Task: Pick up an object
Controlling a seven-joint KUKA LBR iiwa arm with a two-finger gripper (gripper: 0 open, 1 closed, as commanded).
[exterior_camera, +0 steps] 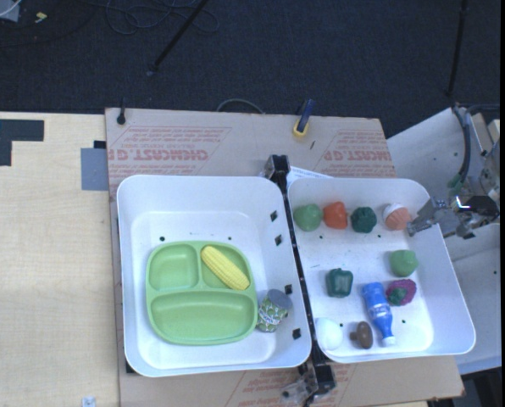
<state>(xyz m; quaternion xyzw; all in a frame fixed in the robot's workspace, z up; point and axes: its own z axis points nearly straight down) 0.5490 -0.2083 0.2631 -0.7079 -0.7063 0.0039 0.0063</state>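
Grey metal two-finger gripper [424, 220]: poised at right bin's upper right rim, reaching in from right edge of view. Finger spread: cannot tell at this size.

White shallow plastic right bin [456, 312]: holds the candidate objects.
- Pale round peach-and-white toy [396, 217]: nearest item, just left of gripper tip, possibly touching; contact not resolvable. Judged the likeliest target.
- Dark green round toy [363, 219], orange-red lumpy toy [335, 215], light green round toy [307, 217]: one row running leftward from the peach toy, along the bin's far side.
- Light green rounded toy [403, 263]: below gripper, toward near side.
- Dark green pepper-shaped toy [339, 282]: mid-bin.
- Blue bottle with white cap [377, 312]: long axis roughly front-to-back, slightly slanted; magenta toy [401, 292] touching its right side.
- Brown small lump [362, 336] and white round object [329, 333]: near edge.

White shallow plastic left bin [138, 202]: well apart from gripper; holds green sectioned plastic plate [193, 325] bearing yellow toy corn cob [225, 267], long axis diagonal; small patterned grey-green object [272, 309] beside plate.

Key relation: target lies leftward of gripper, at same depth; short leftward approach judged sufficient.
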